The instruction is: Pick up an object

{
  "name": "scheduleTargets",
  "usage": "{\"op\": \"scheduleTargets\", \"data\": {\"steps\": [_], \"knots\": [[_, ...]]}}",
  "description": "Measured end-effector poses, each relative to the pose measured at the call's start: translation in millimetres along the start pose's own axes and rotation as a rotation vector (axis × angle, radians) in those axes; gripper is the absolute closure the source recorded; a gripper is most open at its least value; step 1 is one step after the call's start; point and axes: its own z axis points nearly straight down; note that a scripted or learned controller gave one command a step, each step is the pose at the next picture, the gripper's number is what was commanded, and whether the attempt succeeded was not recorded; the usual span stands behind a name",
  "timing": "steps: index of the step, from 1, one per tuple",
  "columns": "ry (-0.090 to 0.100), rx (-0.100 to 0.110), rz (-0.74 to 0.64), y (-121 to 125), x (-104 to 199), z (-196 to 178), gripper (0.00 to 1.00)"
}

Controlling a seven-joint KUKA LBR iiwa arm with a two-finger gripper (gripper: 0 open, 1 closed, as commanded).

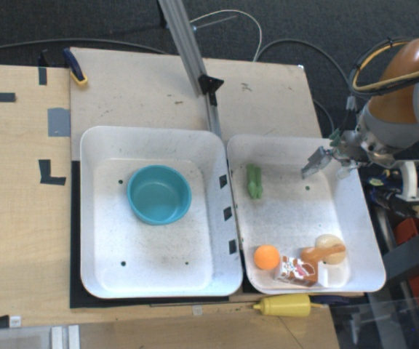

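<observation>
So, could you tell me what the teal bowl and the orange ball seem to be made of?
The teal bowl looks like moulded plastic: uniform colour, smooth wall, with a soft sheen inside. The orange ball is evenly coloured and matte, probably plastic or foam; its surface is too small to settle which.

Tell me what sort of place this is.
Probably a robotics lab bench for grasping trials: a grey arm with orange band reaches over two white bins, one holding a teal bowl, with loose cables behind.

Pale wooden benchtop, dark carpeted floor, grey tape patches, slanted metal pole
</observation>
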Motion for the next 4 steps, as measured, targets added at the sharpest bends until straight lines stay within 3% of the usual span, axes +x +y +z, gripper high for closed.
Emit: {"op": "scheduleTargets", "data": {"steps": [1, 3, 4], "knots": [[0.000, 0.000, 0.000, 0.0, 0.0, 0.0, 0.00], [0.000, 0.006, 0.001, -4.4, 0.0, 98.3, 0.00], [0.000, 0.001, -0.001, -2.6, 0.4, 85.1, 1.00]]}}
